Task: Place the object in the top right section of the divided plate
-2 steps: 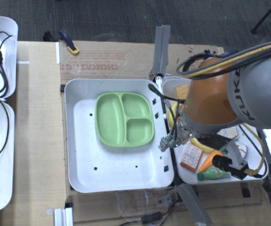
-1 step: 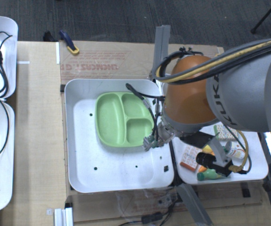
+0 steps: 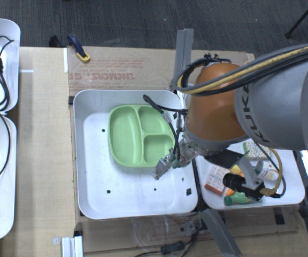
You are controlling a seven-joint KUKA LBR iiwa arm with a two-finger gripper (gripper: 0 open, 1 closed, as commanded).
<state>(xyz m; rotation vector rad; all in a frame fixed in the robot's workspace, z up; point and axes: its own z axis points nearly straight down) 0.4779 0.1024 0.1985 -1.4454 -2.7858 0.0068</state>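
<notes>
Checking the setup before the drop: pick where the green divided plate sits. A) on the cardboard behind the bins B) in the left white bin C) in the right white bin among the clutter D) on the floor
B: the green divided plate lies inside the left white bin.

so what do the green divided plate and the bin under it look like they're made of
The green divided plate looks like moulded plastic: uniform pale green, matte, with soft rounded ridges. The white bin is probably plastic too, with a smooth, slightly glossy surface and rounded corners, though painted metal can't be ruled out.
</notes>
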